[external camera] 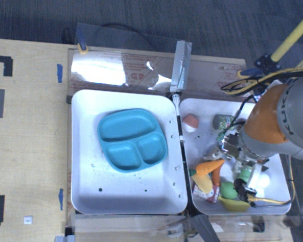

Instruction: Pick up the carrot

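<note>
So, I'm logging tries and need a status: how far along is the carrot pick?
Done: the arm has reached into the right bin, and the gripper is low among the toys. In hand: nothing visibly; the carrot lies in the bin, left of the gripper. Left: grasping and lifting it.

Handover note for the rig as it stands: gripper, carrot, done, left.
Gripper: low in the right bin, just right of the carrot; finger state not readable.
Carrot: lies in the right bin's lower left among other toy food, a yellow piece beside it, not visibly held.
Blue divided plate sits in the left bin.
Done: arm over the clutter.
Left: grasp and lift the carrot.
</note>
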You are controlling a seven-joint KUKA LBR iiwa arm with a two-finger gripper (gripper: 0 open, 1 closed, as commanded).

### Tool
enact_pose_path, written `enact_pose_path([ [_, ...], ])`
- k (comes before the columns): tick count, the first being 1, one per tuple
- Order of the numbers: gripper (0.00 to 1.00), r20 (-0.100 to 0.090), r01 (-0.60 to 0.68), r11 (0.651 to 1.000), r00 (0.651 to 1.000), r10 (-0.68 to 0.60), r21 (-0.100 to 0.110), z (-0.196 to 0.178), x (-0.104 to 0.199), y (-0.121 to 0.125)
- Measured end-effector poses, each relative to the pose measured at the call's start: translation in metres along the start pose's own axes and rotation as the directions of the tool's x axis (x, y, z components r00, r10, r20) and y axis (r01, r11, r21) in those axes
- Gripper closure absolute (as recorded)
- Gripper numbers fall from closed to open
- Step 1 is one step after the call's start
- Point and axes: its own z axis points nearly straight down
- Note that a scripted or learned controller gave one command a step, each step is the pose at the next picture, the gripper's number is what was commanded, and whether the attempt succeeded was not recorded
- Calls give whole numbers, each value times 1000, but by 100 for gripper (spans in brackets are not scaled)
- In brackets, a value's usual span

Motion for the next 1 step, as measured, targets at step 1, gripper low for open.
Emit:
enact_pose_path([
  [1,0,0,-57,998,998,57,-2,0,-6,-25],
])
